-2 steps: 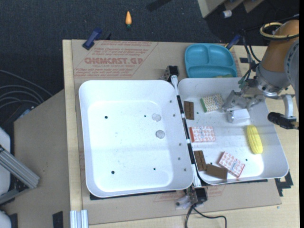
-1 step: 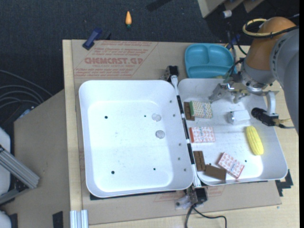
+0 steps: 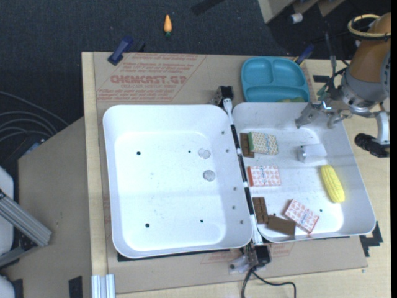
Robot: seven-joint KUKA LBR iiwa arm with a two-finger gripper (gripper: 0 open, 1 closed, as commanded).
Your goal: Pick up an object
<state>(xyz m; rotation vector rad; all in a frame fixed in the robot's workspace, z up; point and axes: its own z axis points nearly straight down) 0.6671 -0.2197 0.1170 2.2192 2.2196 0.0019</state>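
Corn cob in right bin

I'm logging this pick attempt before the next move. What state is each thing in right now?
end effector: above the right bin's far edge, holding nothing.
yellow corn: lying flat in the right bin, untouched.
patterned packet: lying flat near the divider.
red-and-white packet: lying flat.
second red-and-white packet: lying at a slant, near front.
brown bar: lying flat at the front edge.
left bin: upright.
blue tray: upright, outside the bins.
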